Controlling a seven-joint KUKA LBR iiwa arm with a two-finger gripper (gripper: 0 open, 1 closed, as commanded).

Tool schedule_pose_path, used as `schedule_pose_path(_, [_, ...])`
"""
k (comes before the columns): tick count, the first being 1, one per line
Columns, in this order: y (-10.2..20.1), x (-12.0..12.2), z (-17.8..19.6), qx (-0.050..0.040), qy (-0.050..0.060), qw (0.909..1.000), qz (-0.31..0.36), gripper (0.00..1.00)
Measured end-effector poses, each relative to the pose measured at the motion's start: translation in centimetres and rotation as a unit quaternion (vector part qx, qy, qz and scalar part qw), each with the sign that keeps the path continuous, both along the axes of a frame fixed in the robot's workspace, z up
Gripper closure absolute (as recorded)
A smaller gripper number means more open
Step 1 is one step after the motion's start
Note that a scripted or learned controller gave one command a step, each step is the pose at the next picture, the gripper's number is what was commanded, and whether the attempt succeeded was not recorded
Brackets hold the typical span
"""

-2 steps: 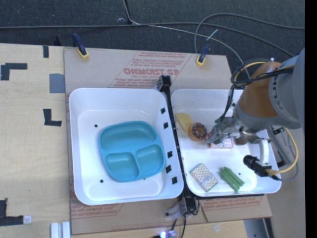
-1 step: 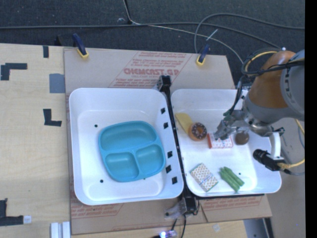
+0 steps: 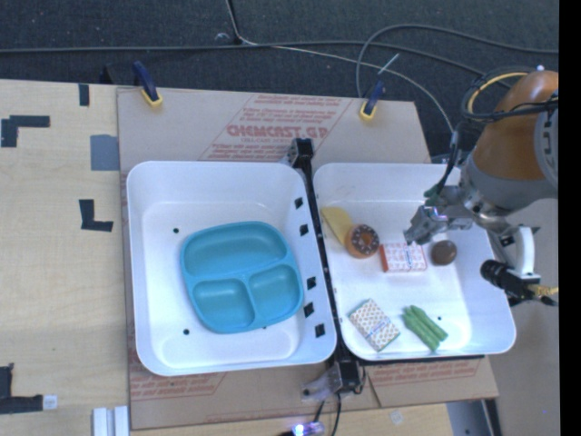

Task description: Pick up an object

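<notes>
The right bin (image 3: 481, 330) holds a yellow wedge (image 3: 337, 224), a brown sprinkled donut (image 3: 365, 240), a red-and-white packet (image 3: 403, 258), a small brown round thing (image 3: 443, 252), a checkered box (image 3: 374, 323) and a green bean pod (image 3: 425, 326). My gripper (image 3: 427, 226) hangs over the right part of this bin, just above the packet and left of the brown round thing. Nothing shows between its fingers.
A blue divided plate (image 3: 241, 275) lies in the left bin (image 3: 145, 243). A black divider strip (image 3: 313, 243) runs between the bins. Cables (image 3: 399, 39) loop behind the bins, and two clamps (image 3: 146, 87) hold the cardboard at the back.
</notes>
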State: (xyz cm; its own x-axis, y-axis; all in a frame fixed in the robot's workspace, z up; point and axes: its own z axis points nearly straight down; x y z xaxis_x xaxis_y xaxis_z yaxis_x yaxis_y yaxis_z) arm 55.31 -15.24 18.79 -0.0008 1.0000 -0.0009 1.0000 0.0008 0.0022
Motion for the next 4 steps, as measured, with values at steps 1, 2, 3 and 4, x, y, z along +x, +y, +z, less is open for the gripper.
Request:
schedule_pose_path(1, [0.0,0.1,3.1,0.0001,0.0,1.0,0.0,1.0])
schedule_pose_path(2, [5.0,1.3,4.1,0.001,0.001,1.0,0.002,1.0])
schedule_pose_path(3, [10.1,2.8,5.0,0.0013,0.001,1.0,0.003,1.0])
schedule_pose_path(4, [14.6,4.5,5.4,0.0011,0.001,1.0,0.002,1.0])
